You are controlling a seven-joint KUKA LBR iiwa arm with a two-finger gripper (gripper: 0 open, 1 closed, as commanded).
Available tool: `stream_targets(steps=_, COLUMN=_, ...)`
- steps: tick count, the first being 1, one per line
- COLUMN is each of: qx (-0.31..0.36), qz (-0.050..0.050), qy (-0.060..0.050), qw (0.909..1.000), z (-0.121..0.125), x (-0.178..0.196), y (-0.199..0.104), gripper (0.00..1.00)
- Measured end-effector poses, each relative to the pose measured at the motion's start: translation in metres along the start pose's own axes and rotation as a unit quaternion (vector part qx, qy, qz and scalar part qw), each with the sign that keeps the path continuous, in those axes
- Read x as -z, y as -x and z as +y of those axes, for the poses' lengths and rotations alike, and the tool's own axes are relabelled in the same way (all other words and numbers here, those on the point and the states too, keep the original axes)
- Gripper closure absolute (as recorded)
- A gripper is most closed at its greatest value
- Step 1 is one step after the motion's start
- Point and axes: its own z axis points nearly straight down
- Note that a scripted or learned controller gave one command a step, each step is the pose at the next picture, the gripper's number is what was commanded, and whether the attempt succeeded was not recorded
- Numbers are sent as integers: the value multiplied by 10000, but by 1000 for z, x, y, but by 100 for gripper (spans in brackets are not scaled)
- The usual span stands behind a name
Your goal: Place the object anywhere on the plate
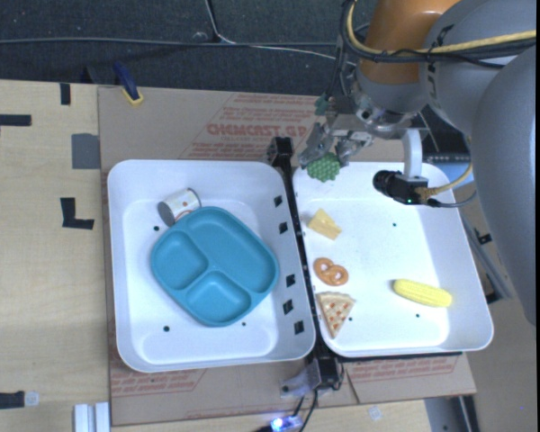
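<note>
- Light is even and fairly bright, coming from overhead.
- The two white bins are the brightest areas, close to washed out, with soft shadows along their inner walls.
- The blue plate casts only a thin, soft shadow.
- The arm's orange band shows a mild sheen.
- The dark backdrop at the top is dim.
- Overall sharpness is modest; small details look slightly soft and grainy.

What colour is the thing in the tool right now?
Green: the small broccoli-like piece between the tool's fingers, seen in the camera view above the right bin's far-left corner.
</note>
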Motion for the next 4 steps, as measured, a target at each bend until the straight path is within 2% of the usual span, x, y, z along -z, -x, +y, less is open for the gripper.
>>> stream_targets(steps=1, qx=2, qz=0, qy=2, qw=10000, z=6, x=-13, y=-51, gripper=100)
stream_targets(steps=2, qx=1, qz=1, qy=9, qw=10000, z=-3, x=-7, y=-104, gripper=100)
stream_targets(steps=3, qx=1, qz=-2, qy=9, qw=10000, z=2, x=-12, y=-159, gripper=100)
stream_targets(steps=4, qx=7, qz=0, qy=5, qw=10000, z=-7, x=-22, y=-220, gripper=100)
